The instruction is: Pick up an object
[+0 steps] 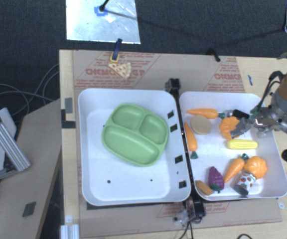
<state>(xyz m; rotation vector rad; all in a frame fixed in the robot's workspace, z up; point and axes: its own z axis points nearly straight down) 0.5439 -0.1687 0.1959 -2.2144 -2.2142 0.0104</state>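
Observation:
The right bin (278,176) holds several toy foods. An orange pepper (227,126) lies near its back, with a yellow corn cob (242,144) just in front of it. My gripper (238,123) reaches in from the right, low over the bin. It is open, one dark finger behind the pepper's right edge and one in front of it. Whether the fingers touch the pepper I cannot tell. A carrot (202,112), a tan round piece (201,126), a second carrot (190,138), purple grapes (215,178), a third carrot (233,169) and an orange pumpkin (256,166) lie around.
The left bin (91,133) holds a green divided plate (135,133). A black divider (181,138) runs between the bins. A small black-and-white toy (244,183) sits at the right bin's front edge. A shiny sheet (102,13) lies behind the bench.

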